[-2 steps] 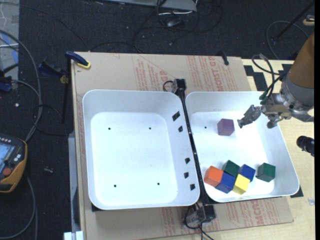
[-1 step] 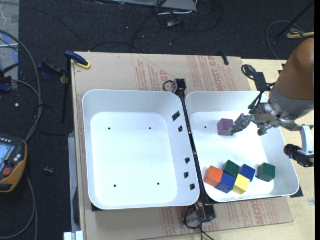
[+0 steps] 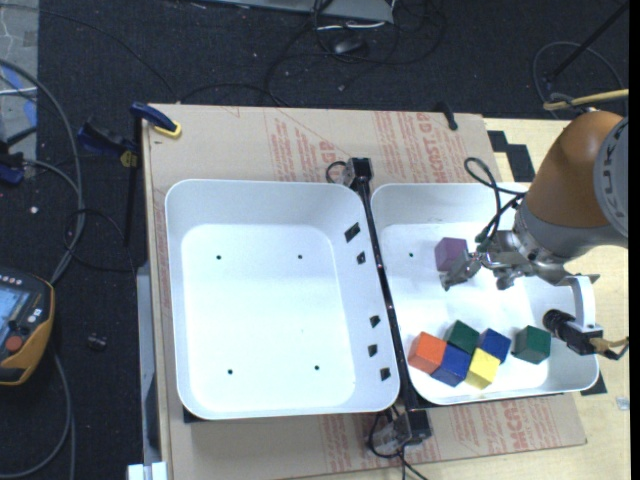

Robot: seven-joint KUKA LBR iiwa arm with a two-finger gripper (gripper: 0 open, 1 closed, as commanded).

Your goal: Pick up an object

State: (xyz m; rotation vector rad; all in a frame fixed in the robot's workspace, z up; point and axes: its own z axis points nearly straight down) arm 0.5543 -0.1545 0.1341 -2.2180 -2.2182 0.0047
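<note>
The gripper [image 3: 482, 271] hangs in the right bin [image 3: 420, 213] with its fingers apart, one tip just beside the purple cube [image 3: 451, 253], nothing between them. This looks like the approach step. Next, I judge, the fingers must straddle the cube and close; the other cubes [image 3: 462, 354] sit clustered near the bin's front edge.

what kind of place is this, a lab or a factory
Most likely a robotics lab: a robot arm reaches over two white bins holding coloured blocks, with loose cables on the dark floor.
</note>
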